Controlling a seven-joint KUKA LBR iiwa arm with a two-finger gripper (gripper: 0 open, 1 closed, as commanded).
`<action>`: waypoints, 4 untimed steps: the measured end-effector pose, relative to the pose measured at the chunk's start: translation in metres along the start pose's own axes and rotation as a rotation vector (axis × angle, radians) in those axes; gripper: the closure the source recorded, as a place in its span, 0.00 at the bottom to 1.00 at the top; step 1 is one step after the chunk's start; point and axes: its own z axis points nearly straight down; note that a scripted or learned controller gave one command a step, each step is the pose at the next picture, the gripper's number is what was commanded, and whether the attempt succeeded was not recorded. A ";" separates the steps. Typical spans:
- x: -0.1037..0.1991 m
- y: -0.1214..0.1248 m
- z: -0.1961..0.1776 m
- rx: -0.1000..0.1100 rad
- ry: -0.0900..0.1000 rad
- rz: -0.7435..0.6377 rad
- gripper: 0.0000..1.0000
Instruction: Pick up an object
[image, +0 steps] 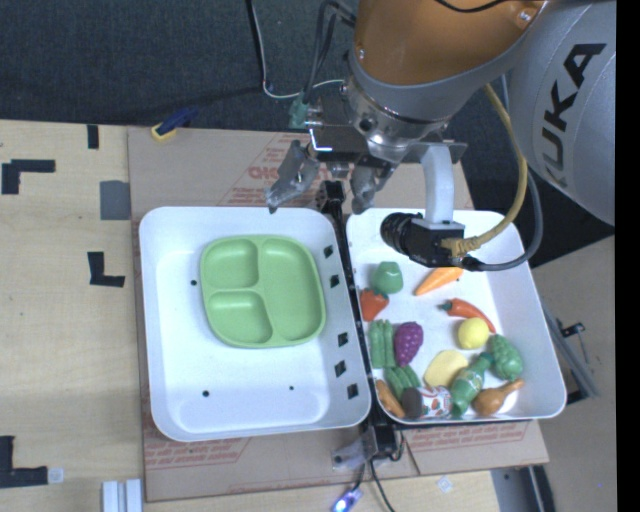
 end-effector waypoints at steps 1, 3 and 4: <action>-0.006 0.002 -0.015 -0.008 -0.001 0.008 1.00; 0.078 -0.031 -0.078 -0.009 0.001 0.007 1.00; 0.066 -0.045 0.060 0.007 -0.008 0.013 1.00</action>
